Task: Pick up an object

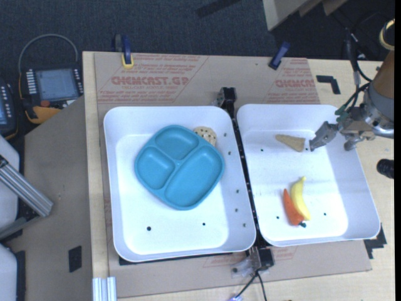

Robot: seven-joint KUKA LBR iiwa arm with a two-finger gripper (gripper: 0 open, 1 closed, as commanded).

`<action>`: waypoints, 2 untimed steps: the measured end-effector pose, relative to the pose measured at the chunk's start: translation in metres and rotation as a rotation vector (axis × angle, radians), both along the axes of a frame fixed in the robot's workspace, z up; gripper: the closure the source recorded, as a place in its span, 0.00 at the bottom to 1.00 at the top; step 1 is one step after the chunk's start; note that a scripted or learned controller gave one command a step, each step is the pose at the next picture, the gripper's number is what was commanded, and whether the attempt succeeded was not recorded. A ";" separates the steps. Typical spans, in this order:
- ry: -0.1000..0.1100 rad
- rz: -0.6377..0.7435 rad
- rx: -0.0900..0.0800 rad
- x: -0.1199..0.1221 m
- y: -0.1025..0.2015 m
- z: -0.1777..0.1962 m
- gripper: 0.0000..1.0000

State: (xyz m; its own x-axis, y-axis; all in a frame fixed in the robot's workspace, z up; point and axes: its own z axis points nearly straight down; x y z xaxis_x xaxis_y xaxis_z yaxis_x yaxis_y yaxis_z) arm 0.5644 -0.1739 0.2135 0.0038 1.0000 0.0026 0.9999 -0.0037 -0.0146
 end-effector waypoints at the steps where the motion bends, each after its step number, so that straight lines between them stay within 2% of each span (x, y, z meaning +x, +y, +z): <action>1: -0.014 0.004 -0.003 0.003 0.001 0.008 0.00; 2: -0.010 0.004 -0.001 0.006 0.006 -0.051 0.00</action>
